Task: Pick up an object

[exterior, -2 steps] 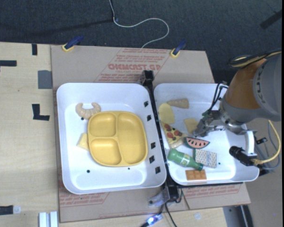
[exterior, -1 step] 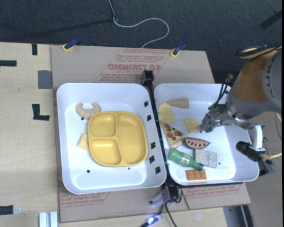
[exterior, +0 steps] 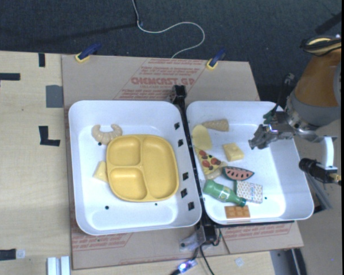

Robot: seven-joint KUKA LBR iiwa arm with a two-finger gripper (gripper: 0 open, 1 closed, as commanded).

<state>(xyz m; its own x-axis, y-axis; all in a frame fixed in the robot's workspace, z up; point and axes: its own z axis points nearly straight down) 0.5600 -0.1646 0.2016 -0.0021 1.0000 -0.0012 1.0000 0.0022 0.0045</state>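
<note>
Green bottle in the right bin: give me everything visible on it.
The green bottle is small, toy-like and looks like plastic, dark green with a pale label band around its middle. It lies on its side on the right bin's floor near the front, neck pointing toward the checkered cracker, which it touches or slightly overlaps. The watermelon slice lies just behind it, the waffle just in front. The gripper is well apart from it.
</note>
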